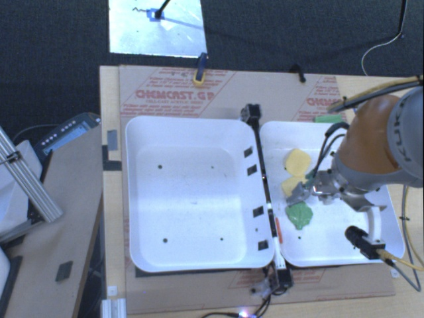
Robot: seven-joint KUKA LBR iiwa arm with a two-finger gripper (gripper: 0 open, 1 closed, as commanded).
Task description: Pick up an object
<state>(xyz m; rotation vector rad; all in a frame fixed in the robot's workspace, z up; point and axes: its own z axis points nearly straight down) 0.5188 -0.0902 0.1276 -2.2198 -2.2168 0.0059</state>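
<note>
The right bin (318, 256) holds a yellow object (297, 160) near its left wall, a smaller yellow piece (289, 186) just below it, and a green object (299, 214) closer to the front. My gripper (307, 191) reaches in from the right and hangs low between the smaller yellow piece and the green object, just above the green one. The arm's grey body and orange band cover the bin's right half.
The left bin (192, 191) sits beside the right one, with a black hinge strip (262, 177) between them. A silver plate (157, 17) lies at the back beyond the bench, and a small yellow clip (199, 78) sits at the board's far edge.
</note>
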